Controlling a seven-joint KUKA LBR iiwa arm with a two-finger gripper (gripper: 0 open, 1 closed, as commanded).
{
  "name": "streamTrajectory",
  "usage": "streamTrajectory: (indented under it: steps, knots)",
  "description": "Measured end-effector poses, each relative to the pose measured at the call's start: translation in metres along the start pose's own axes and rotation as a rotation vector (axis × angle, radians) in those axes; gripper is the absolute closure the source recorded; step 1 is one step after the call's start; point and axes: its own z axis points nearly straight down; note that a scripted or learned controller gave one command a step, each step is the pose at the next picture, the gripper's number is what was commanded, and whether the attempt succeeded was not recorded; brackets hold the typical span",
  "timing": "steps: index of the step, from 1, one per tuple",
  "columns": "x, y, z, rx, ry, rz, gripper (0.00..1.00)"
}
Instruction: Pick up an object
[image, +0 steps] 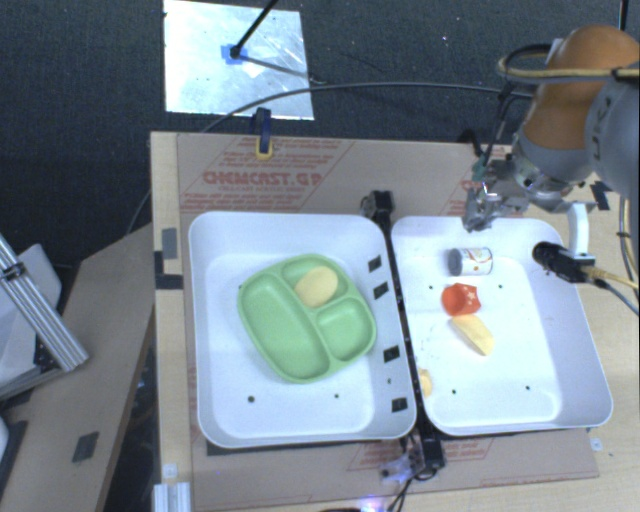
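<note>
Gripper poised at the right bin's far edge, nothing held.

Nearest the camera, a small yellow scrap (426, 381) lies at the right bin's (560, 400) near-left wall; beyond it a yellow wedge (472, 334), then a red piece (461, 298), then a small white-and-grey can (469, 261) on its side — the likeliest target. Just past the can hangs the gripper (482, 212); whether its fingers are parted cannot be told. The can looks round and may roll from a slanted pinch, and the bin wall is close enough to foul a descent. The left bin (230, 400) carries a green divided plate (300, 325) with a yellow lump (318, 286). Both sit on printed cardboard (270, 175) — dark carpet (80, 90) and a foil sheet (235, 60) behind.
</note>
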Motion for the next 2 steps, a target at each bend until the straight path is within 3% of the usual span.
streamTrajectory:
  steps: [1, 2]
  knots:
    - [0.037, -0.029, -0.002, 0.001, -0.001, 0.0, 1.0]
    - [0.08, -0.043, -0.011, 0.002, 0.0, 0.001, 1.0]
